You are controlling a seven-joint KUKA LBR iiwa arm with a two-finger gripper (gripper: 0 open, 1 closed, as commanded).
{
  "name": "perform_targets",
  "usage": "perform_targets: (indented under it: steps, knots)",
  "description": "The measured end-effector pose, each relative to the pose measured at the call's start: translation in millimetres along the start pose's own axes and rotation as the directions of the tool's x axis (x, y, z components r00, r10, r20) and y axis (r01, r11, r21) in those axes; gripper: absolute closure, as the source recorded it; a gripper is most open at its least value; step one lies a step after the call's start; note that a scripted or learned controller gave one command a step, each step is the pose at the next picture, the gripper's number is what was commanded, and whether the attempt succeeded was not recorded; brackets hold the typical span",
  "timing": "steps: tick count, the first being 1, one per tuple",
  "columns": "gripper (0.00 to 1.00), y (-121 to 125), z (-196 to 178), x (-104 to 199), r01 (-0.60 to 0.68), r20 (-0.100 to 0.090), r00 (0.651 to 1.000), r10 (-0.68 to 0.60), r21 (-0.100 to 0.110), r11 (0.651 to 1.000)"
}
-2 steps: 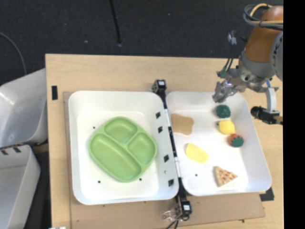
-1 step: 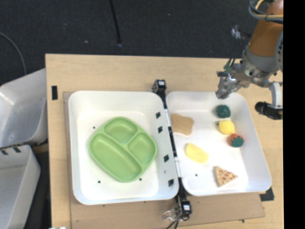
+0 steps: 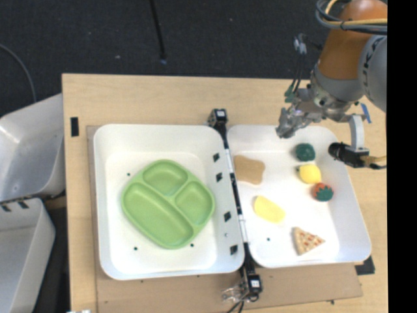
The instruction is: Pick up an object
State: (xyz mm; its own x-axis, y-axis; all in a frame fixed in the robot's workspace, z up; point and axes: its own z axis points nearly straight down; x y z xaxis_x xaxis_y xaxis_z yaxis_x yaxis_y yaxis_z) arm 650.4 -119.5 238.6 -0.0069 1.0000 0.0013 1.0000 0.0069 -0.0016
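While hovering near right bin (image 3: 339,240) far edge, pincer (image 3: 287,128) apparently empty, opening unclear. Dark green item (image 3: 304,152) just beside, toward tabletop right edge; yellow item (image 3: 310,173), red item (image 3: 322,191) close behind. Risk: crowded cluster, nudging neighbours, missed grasp.

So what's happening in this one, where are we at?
The arm's gripper hangs over the back of the right bin, near its far rim, with nothing seen between its fingers. The toy foods lie loose in that bin: a dark green piece closest to the gripper, a yellow lemon, a strawberry, a tan slice, a yellow piece and a pizza wedge. The left bin holds a green divided plate.
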Motion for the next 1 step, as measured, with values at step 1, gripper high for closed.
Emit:
perform_targets:
  steps: [1]
  knots:
    - [1.00, -1.5, -6.4, 50.9, 0.000, 0.000, 1.000, 0.000, 0.001, 1.000]
